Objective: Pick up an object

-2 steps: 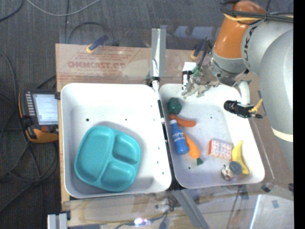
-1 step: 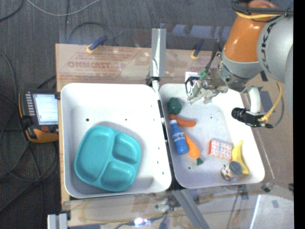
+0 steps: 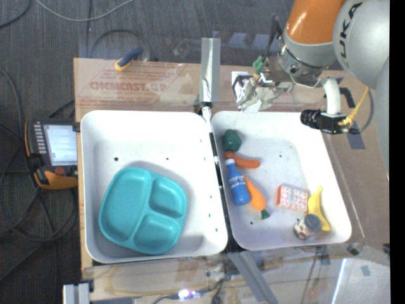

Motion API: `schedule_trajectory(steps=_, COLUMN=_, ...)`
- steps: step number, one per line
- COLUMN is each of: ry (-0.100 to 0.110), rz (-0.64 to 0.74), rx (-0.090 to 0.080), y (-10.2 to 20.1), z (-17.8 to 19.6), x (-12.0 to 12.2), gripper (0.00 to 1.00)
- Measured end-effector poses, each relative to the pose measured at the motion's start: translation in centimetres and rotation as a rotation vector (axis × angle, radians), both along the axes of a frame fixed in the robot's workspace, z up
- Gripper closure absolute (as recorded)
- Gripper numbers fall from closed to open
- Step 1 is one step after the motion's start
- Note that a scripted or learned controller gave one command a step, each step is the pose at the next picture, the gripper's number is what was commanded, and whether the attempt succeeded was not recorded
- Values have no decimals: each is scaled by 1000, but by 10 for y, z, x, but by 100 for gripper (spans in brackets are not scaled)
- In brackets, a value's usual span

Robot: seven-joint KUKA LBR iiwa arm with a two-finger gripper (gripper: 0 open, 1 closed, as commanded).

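Dark ribbed floor mat behind, cables trailing across it; cardboard-topped bench (image 3: 145,84) in front, bearing two shallow white bins side by side.

Far left: handheld control pendant (image 3: 52,151) with lit screen, at the bench edge. Left bin (image 3: 95,132): teal divided plate (image 3: 144,209), lying flat toward the near wall. Between the bins: upright metal post (image 3: 210,68).

Right bin (image 3: 278,233): dark green round object (image 3: 231,140) near the far left corner; orange carrot-like piece (image 3: 247,163) just beside it; blue bottle (image 3: 238,181) touching a toy carrot (image 3: 255,197); pink-and-white patterned packet (image 3: 292,197); toy banana (image 3: 317,208) touching a small round tin (image 3: 306,227) in the near right corner.

Upper right: gripper (image 3: 256,94) hanging beyond the right bin's far wall, above the bench, well apart from every candidate object. Finger opening hard to judge against clutter; nothing visibly held.

Likely risks: descent onto the bin's far wall instead of its floor; a grasp among the touching bottle and carrot dragging both or closing on neither; the banana and tin, crowded in the corner, leaving little finger clearance.
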State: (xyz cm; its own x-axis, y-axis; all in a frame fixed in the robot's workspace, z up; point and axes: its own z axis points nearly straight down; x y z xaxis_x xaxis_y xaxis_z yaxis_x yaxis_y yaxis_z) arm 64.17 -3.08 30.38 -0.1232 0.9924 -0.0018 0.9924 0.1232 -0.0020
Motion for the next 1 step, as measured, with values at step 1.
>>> schedule_trajectory(steps=1, ry=2, rz=-3, rx=-2, y=15, z=-25, x=-53, gripper=100)
